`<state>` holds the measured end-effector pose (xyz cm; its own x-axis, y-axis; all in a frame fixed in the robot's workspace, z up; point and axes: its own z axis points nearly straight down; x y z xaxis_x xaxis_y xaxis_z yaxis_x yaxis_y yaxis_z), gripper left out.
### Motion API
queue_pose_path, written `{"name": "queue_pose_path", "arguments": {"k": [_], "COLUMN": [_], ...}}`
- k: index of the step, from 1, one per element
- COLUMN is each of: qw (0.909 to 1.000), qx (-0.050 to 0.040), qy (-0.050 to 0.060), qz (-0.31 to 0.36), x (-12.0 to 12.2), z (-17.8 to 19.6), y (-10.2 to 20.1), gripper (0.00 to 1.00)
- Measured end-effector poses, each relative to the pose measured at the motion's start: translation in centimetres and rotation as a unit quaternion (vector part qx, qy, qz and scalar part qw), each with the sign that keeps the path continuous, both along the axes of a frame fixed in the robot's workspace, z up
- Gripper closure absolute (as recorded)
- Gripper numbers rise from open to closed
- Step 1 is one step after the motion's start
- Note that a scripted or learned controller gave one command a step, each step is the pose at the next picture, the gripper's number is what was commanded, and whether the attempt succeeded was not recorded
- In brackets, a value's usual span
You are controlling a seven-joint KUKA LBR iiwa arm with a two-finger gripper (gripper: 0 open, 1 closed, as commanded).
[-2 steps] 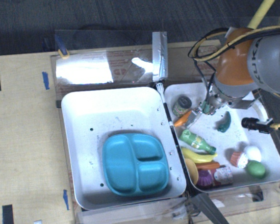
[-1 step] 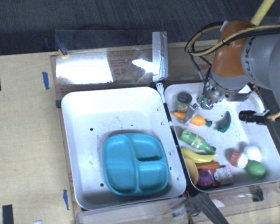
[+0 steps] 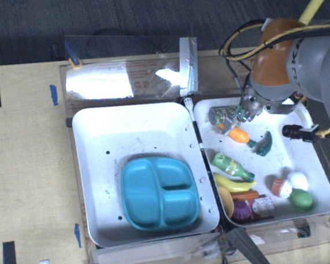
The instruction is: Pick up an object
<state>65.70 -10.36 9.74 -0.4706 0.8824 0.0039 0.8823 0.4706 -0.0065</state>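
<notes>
Lying beneath hand (image 3: 246, 114): carrot (image 3: 238, 135)

A: Can you read anything from where you sit?

B: Nothing I can make out. The green bottle (image 3: 232, 167) in the right bin (image 3: 324, 191) has a label, but its print is too small for me. The little jar (image 3: 263, 207) by the near wall has a pale label too, just a blur on my screen.
</notes>
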Motion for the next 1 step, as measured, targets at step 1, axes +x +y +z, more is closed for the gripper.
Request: {"name": "queue_pose_path", "arguments": {"k": [1], "qw": [0.9918], "qx": [-0.0007], "qy": [-0.008], "qz": [-0.127], "x": [1.13], "z": [8.98], "y": [4.66], "gripper": [1.0]}}
